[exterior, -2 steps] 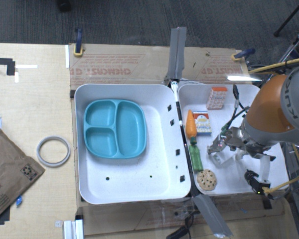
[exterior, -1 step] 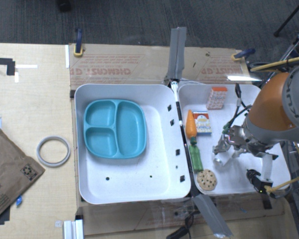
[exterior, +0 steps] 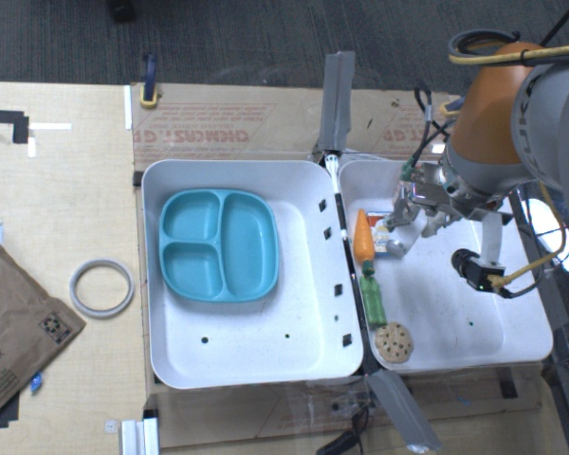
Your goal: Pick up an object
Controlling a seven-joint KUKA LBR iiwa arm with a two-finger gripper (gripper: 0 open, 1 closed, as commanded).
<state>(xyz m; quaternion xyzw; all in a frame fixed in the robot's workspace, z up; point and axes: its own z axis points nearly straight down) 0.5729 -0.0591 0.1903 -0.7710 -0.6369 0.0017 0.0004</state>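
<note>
Over the right shallow white bin [exterior: 474, 335] we see the grey arm's two-finger gripper [exterior: 405, 224], finger state we cannot tell, orange carrot-shaped toy [exterior: 362, 237] just left of it, green bottle [exterior: 373, 299] and round speckled cookie [exterior: 394, 342] below, compartmented blue plastic plate [exterior: 219, 245] in the left bin [exterior: 237, 344].

I see a turquoise divided plate [exterior: 218, 245] in the white left bin [exterior: 256, 354]; an orange carrot [exterior: 362, 237], green bottle [exterior: 373, 298] and speckled brown cookie [exterior: 394, 342] in the white right bin [exterior: 474, 335].
</note>
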